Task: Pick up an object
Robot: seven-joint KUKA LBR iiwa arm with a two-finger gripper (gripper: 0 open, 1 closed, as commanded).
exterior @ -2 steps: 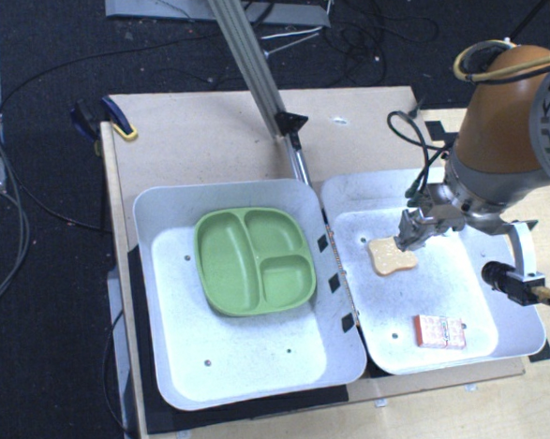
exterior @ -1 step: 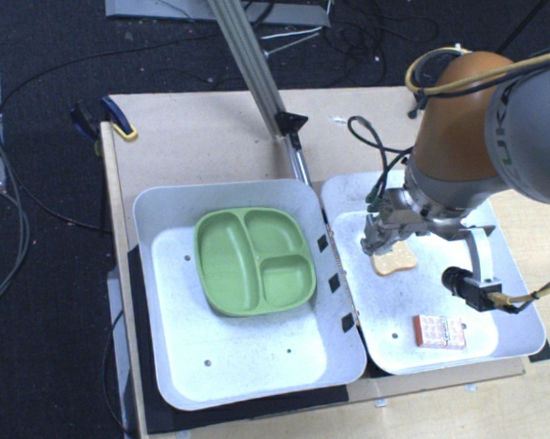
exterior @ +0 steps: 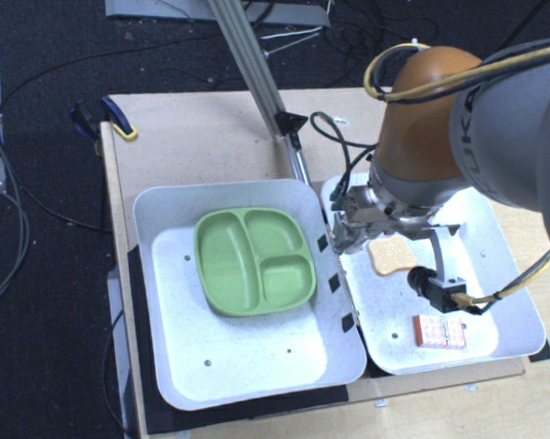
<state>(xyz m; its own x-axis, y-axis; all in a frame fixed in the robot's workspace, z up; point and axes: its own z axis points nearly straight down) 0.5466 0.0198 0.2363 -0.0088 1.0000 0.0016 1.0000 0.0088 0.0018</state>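
So the arm (exterior: pixel 456 126) reaches in from the right and hangs over the far left corner of the right bin (exterior: pixel 509 338); the gripper (exterior: pixel 351 227) sits low by the divide between the bins, can't tell how it's set; a tan toast-looking piece (exterior: pixel 390 255) lies just beside it; a small red-and-white packet (exterior: pixel 440 332) sits nearer; the left bin (exterior: pixel 247 357) holds a green divided plate (exterior: pixel 255 260).
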